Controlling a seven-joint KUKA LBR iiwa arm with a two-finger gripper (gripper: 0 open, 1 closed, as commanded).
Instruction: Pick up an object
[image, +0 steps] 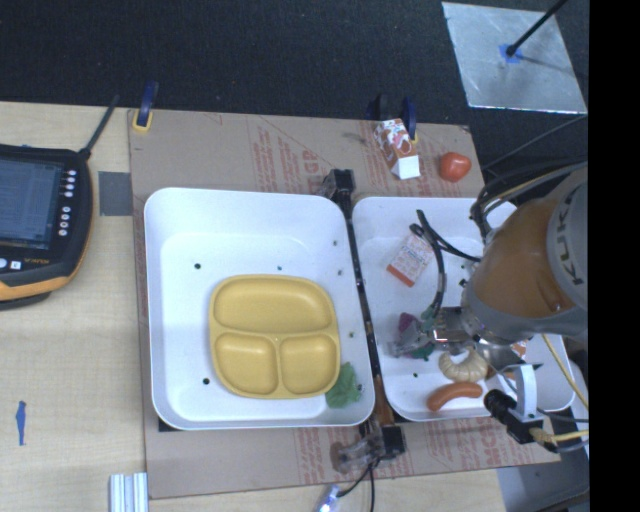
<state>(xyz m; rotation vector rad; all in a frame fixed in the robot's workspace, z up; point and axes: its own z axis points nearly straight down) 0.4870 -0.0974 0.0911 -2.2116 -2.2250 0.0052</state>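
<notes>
My gripper (425, 338) hangs low over the left part of the right bin (385, 235), below the grey arm with its orange band (520, 265). A purple object (407, 324) lies right against the gripper's left side, partly covered by it. A red and white packet (409, 261) lies further back in the same bin. An orange sausage (455, 396) rests near the bin's front edge, with a tan bun-like piece (466, 368) just behind it. Whether anything sits inside the gripper is hidden.
The left bin (170, 230) holds a yellow divided plate (275, 335) and a green broccoli piece (345, 388) at its front right corner. Behind the bins lie a small carton (397, 147) and a red tomato (455, 166). A control pendant (35, 220) sits far left.
</notes>
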